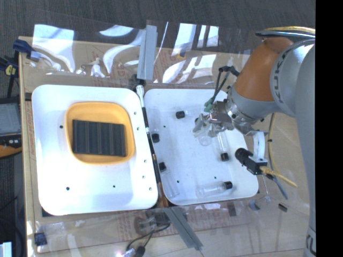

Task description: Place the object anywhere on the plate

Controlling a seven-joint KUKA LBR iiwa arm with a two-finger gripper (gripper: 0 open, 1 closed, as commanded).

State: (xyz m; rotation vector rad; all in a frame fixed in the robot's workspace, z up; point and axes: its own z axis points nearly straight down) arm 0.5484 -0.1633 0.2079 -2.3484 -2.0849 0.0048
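Pickup stage, I'd say. Claw (pixel 206 123) is low in the right bin (pixel 177 191) over a clear vial (pixel 204 138), and honestly can't tell what state it's in or whether it's got anything. Another vial (pixel 213 188) lies near the bin's front edge. Plate (pixel 99 131) sits in the left bin (pixel 48 186), well apart. Next it needs a real grip, then a lift and carry left across the divider.
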